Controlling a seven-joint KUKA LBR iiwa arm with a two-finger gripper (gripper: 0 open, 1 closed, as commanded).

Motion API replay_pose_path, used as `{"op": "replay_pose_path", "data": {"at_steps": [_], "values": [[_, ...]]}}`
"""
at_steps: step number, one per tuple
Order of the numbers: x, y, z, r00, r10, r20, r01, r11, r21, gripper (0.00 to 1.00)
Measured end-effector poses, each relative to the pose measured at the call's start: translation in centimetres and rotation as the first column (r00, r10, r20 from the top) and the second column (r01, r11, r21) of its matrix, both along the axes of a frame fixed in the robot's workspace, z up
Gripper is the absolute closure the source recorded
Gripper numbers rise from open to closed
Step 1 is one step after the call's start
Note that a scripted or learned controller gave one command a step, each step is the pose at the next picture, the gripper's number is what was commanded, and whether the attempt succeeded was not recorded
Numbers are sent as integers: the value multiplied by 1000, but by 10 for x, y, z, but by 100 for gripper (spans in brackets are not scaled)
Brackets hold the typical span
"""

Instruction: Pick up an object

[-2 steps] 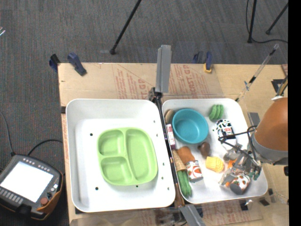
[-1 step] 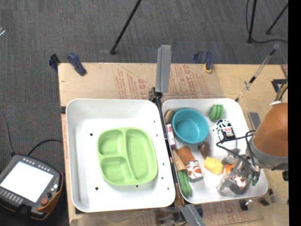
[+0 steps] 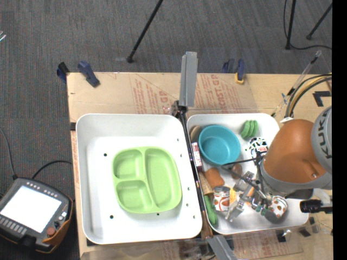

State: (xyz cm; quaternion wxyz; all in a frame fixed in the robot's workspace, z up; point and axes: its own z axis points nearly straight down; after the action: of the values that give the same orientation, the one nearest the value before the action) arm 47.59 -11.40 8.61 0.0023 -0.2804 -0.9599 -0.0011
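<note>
The right bin (image 3: 271, 118) holds a heap of small objects. Among them are a blue bowl (image 3: 219, 145), a green ribbed piece (image 3: 249, 128), a black-and-white ball (image 3: 258, 144), a brown lump (image 3: 214, 176) and a red-and-white can (image 3: 222, 198). My gripper (image 3: 245, 196) is low in the bin's front half, just right of the can and below the bowl. The orange wrist band (image 3: 290, 156) hangs above it and hides the bin's right part. Another small printed cup (image 3: 277, 208) lies to the right of the gripper.
In the left bin (image 3: 92, 140) lies a green divided plate (image 3: 146, 179). A red-and-white packet (image 3: 196, 155) and a thin green stick (image 3: 210, 214) rest along the right bin's left wall. A grey post (image 3: 188, 80) stands behind the bins. A tablet (image 3: 30, 210) sits on the floor at the left.
</note>
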Motion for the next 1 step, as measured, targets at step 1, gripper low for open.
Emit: {"op": "replay_pose_path", "data": {"at_steps": [1], "values": [[76, -60, 1, 985, -172, 5, 172, 985, -3, 0]]}}
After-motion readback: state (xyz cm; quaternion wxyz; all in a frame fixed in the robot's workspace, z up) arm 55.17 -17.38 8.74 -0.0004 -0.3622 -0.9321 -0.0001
